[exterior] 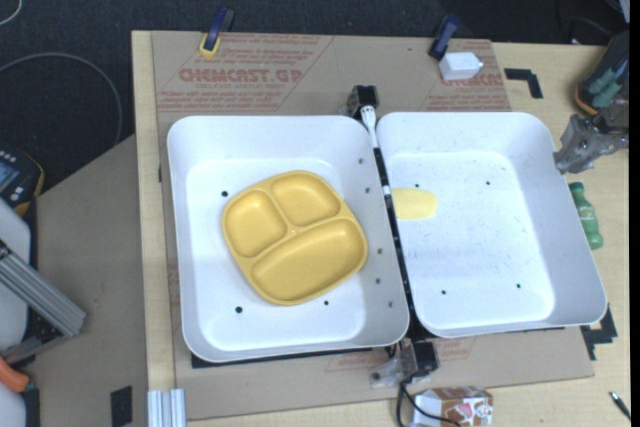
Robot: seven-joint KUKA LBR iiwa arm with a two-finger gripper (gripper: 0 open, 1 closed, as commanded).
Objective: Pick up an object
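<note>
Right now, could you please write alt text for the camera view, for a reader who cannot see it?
A yellow divided plate lies in the left white bin, and a small yellow piece lies in the right white bin near its left wall. The gripper sits at the right bin's far right edge.

divided plate [294, 236] in left bin [190, 155], small flat piece [414, 204] in right bin [530, 145]

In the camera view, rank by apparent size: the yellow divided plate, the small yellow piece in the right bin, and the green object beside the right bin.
1. yellow divided plate
2. small yellow piece and green object: they look alike, so I won't rank them.
</note>
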